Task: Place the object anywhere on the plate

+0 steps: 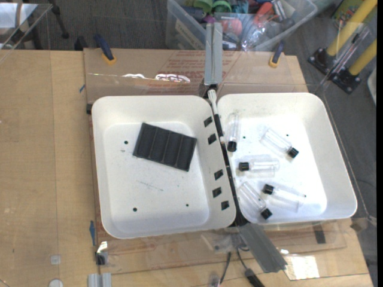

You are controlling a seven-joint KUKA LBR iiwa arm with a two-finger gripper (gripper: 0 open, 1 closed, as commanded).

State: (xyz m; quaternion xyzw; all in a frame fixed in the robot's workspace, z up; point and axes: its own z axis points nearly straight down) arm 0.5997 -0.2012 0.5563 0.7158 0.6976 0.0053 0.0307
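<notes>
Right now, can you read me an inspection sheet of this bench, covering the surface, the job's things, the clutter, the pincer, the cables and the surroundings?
Surface: wooden bench bearing two white bins side by side, left bin and right bin.
Job's things: dark ribbed plate lying flat and slightly turned in the left bin; five clear vials with black caps scattered in the right bin, all lying on their sides.
Clutter: nothing seen on the plate; small dark specks on the left bin's floor.
Pincer: nothing seen.
Cables: dark cable at the front edge below the bins.
Surroundings: clear tub of colourful toys behind the bins; two clamps on the back board.
</notes>
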